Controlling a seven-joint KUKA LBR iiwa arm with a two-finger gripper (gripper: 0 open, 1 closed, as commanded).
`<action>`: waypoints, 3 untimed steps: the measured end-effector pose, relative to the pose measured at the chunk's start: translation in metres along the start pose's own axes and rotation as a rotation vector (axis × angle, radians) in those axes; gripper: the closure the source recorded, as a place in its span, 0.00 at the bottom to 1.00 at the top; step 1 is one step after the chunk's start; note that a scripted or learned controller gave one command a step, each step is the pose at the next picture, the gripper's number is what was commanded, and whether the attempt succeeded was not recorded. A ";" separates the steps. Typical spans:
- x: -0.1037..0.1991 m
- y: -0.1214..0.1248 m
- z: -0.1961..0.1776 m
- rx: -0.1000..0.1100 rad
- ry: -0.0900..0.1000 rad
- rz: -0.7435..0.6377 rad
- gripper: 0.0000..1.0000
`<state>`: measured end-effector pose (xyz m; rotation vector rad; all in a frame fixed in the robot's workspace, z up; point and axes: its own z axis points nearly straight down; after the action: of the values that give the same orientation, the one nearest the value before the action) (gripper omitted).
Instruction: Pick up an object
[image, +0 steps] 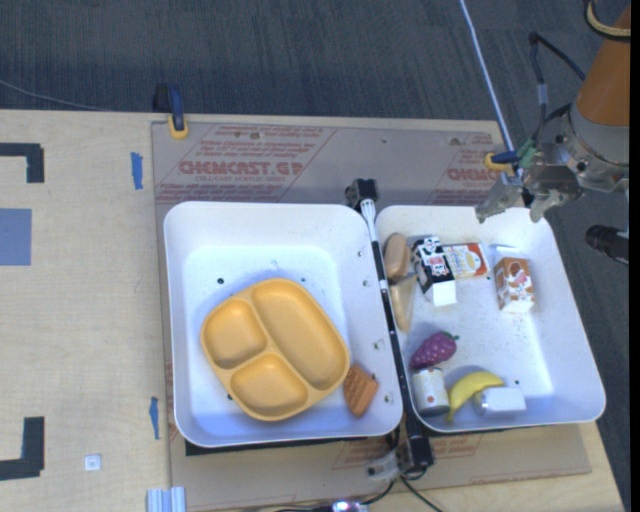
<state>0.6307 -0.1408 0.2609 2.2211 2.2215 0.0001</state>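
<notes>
On the bench sit two white bins side by side. The left bin (190, 300) is the biggest thing to look at, and it holds a big yellow plate (275, 347) with three parts, plus a small orange snack (360, 390) by its near right corner. The right bin (570, 330) holds lots of little toys and food. The grey and orange arm (605, 90) comes in from the right and hangs above the far right corner of that bin. Its gripper (518, 200) has nothing in it, and its two fingers look spread a little apart, pointing down at the bin's far edge. The closest thing to grab is the small red and white packet (514, 284). It lies in the right bin, just toward the near side of the gripper, almost right under it. The packet stands the long way, pointing from far to near. So I think the hand only needs to slide a bit nearer and go down, with its fingers squeezing the packet's two long sides. A little to the left lies a black and white carton (440, 266), then a tan bread piece (396, 258). Nearer still are purple grapes (435, 349), a yellow banana (470, 387), a small can (431, 390) and a white block (502, 401).
</notes>
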 end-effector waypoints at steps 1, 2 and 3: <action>0.083 -0.038 0.077 0.002 0.001 -0.001 0.00; 0.042 -0.011 0.151 0.000 0.001 0.000 0.00; 0.042 -0.011 0.142 -0.002 0.000 0.000 1.00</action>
<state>0.6197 -0.0990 0.1194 2.2208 2.2201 0.0018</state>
